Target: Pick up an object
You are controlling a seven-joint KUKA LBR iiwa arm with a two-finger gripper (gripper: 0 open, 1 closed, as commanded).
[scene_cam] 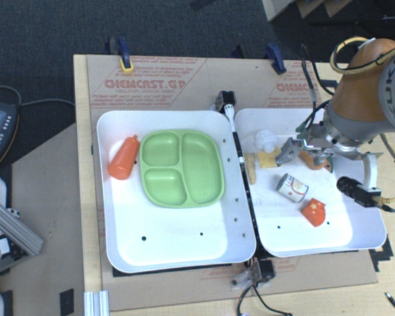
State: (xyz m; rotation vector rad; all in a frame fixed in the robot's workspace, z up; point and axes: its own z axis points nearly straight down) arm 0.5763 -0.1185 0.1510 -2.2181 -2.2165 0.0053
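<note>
While the claw [307,151] hangs low in the right bin [355,239], finger state unclear, a small can [292,187] and red toy [314,211] lie just below it, untouched.

I see my arm [362,97] reaching in from the right, its orange band uppermost and the grey wrist below it, bent down toward the bench. My gripper [303,149] hangs low at the wrist's left side, pointing left and downward.
</note>
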